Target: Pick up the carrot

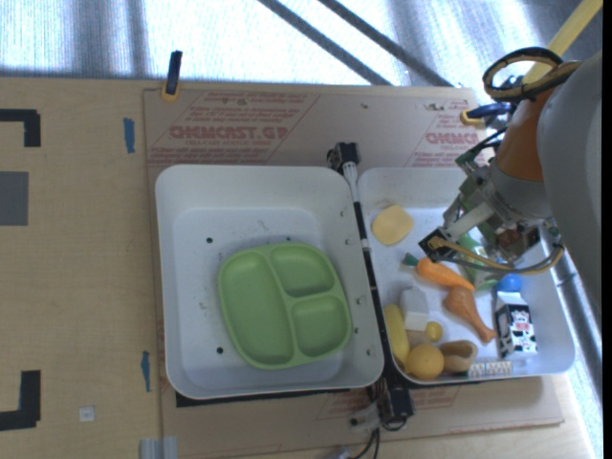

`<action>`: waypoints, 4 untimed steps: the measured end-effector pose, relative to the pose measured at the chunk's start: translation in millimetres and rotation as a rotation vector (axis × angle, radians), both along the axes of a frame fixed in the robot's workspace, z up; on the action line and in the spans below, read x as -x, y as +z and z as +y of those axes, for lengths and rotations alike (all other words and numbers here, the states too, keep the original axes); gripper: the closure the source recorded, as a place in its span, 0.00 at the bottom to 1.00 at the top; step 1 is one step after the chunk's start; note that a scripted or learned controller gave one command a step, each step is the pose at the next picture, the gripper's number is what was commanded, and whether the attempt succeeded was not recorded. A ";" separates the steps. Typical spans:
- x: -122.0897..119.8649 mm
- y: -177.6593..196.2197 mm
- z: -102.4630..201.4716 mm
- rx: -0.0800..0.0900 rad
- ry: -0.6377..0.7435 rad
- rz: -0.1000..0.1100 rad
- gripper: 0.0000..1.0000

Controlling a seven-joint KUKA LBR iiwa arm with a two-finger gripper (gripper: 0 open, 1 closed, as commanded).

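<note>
The carrot (444, 273) is orange with a small green top and lies on its side near the middle of the right bin (559, 352). My gripper (486, 243) hangs low over the bin, just above and to the right of the carrot. Green and brown items sit right under it. The wrist hides its tip. The carrot lies free on the bin floor with nothing around it.
Around the carrot lie a pale yellow disc (392, 225), an orange drumstick (469, 311), a cow-print carton (515, 325), a banana (395, 331), a yellow fruit (426, 361) and a white block (414, 304). The left bin (182, 208) holds a green divided plate (284, 304).
</note>
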State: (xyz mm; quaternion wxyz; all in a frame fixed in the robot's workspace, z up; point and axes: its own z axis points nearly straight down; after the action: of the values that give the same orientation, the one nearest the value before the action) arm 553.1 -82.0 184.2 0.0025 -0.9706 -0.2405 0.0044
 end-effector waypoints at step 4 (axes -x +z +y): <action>58.2 -94.2 -27.9 0.005 -0.222 -0.024 0.00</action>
State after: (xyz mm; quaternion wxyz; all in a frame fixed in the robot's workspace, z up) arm 494.9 -109.9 90.0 -0.0024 -0.9913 -0.1315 -0.0070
